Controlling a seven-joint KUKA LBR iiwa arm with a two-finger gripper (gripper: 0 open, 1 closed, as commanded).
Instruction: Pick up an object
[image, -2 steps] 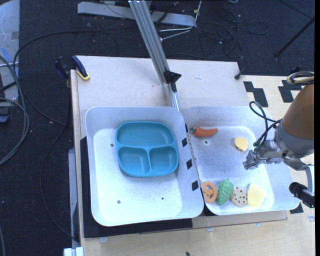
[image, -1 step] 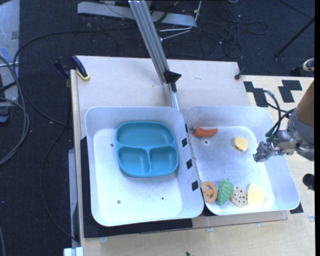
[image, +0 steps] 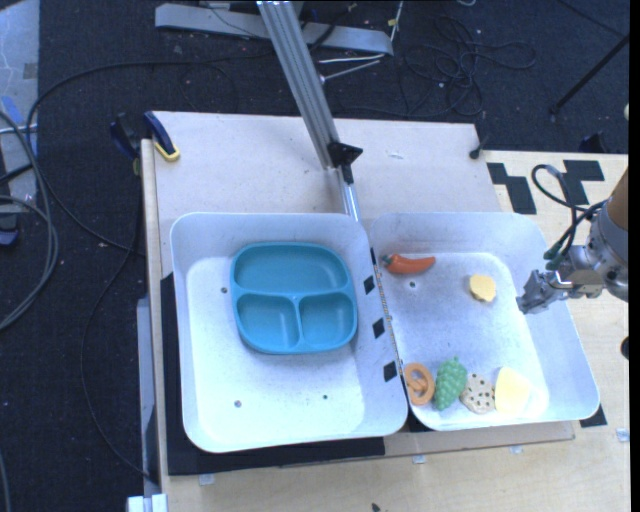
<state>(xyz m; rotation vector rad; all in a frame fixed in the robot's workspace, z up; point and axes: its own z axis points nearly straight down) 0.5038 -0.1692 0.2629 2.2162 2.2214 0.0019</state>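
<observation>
Pale bench (image: 300, 160), two white bins (image: 200, 300), claw (image: 532, 296) at right rim, grip state unclear

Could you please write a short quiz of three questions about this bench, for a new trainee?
1. True or false: the blue divided tray lies in the right bin.
2. Which item lies nearest the gripper? A) the orange sausage-like piece B) the small yellow piece C) the pretzel
3. Fill in: at the near edge of the right bin, the green piece lies between the pretzel and the ____.

Key
1. False; it lies in the left bin.
2. B.
3. Cookie, the brown one with dark spots; a pale yellow wedge follows it on the right.
</observation>
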